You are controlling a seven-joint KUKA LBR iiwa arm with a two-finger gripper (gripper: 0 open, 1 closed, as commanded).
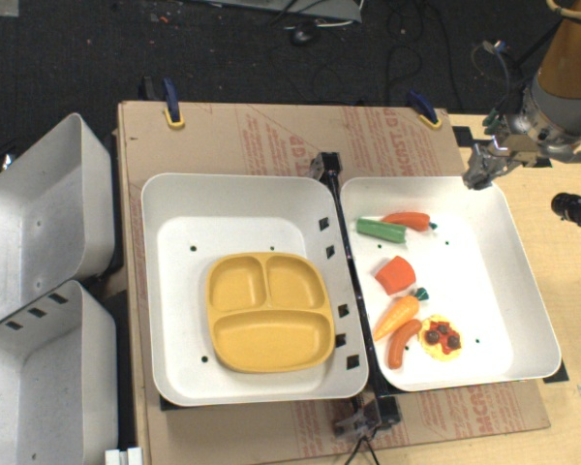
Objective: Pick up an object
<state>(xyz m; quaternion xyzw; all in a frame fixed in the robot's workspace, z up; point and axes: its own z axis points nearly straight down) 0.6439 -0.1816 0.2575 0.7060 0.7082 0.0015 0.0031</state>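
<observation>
Two shallow white bins side by side on the table (271, 129). In the left bin (174, 211), far to the left of the gripper (478, 176) and lower in the view: one yellow divided plate (269, 312), lying flat, three compartments, nothing in them. In the right bin (504, 260), below and left of the gripper: several toy foods. Nearest to the gripper, a green vegetable (381, 229) and a red-orange pepper (408, 220), just beside each other, both with long axis running left-right. Further down, a red-orange wedge piece (396, 275). Lower again, a carrot (398, 313), long axis diagonal, thin tip toward lower left, green top toward upper right. Just beside it, a red sausage (402, 344), also diagonal, nearly parallel with the carrot. Right of the sausage, a small yellow pizza (442, 338) with dark red toppings, lying flat. Gripper at the upper right corner of the right bin, above its rim, nothing visible between the fingers; cannot tell how wide the opening is.
</observation>
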